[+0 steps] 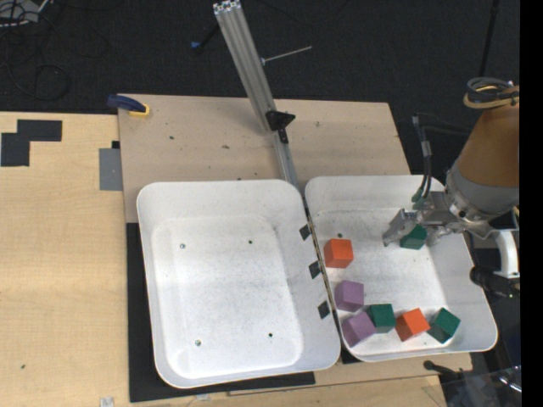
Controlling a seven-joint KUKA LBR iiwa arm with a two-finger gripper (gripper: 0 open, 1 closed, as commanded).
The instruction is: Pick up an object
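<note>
Gripper [413, 230]: low over the right bin [373, 195], near its far right side, reached in from the right under the orange band.
Fingers: seemingly closed on a green block [414, 239], which showed between and just under the metal tips; grip looked plausible but not certain, since part of the block was hidden by the fingers.
Green block, position: in the right bin's upper right area, well apart from the other blocks, so likely chosen for free finger room on both sides.
Green block, orientation: roughly cubic, no clear long axis; appeared slightly tilted, one corner turned toward the bin's near edge.
Whether lifted: could not be told; block seemed at or just above the bin floor.
Other blocks: orange cube [338, 252] alone near the divider; two purple blocks [353, 309], a green cube [382, 315], an orange block [412, 323] and another green block [444, 324] crowded along the near edge, touching or nearly so, hence harder to grasp.
Left bin [221, 278]: beside the right one, edges meeting.
Stage, judged: grasp made or being made, lift yet to be proven.
</note>
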